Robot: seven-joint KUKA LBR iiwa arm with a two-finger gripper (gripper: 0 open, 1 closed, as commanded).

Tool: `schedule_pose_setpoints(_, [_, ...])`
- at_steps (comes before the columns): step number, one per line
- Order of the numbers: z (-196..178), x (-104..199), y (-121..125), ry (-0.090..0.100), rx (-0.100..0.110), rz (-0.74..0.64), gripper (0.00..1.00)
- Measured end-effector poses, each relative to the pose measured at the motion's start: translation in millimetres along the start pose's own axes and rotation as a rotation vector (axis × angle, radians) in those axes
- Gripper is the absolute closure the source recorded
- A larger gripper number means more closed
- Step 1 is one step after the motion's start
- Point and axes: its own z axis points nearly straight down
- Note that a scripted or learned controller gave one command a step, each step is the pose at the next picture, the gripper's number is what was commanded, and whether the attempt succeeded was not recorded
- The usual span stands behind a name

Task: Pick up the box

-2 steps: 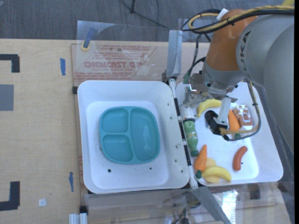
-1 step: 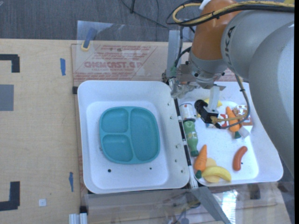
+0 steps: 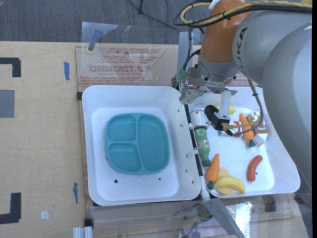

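The grey arm [image 3: 277,53] is seen nearest, its claw [image 3: 188,92] hung over the far rim between the left bin [image 3: 94,133] and right bin [image 3: 282,180]; whether it is apart or together cannot be told. The box [image 3: 255,119], possibly the small pale item in the right bin, is not yet gripped: a shift across and descent are needed. Counted: two bins, one teal plate [image 3: 137,143], one banana [image 3: 230,185].

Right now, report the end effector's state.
End effector: cannot be told whether open or closed; it is over the far left corner of the right bin.
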Motion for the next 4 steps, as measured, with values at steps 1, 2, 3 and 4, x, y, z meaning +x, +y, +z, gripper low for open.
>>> schedule_pose_setpoints(1, [0, 1, 0, 0.000, 0.000, -0.001, 0.00])
schedule_pose_setpoints(2, [-85, -44, -89, 0.002, 0.005, 0.142, 0.00])
schedule_pose_setpoints(3, [1, -112, -99, 0.001, 0.005, 0.209, 0.00])
schedule_pose_setpoints(4, [83, -167, -107, 0.004, 0.005, 0.005, 0.00])
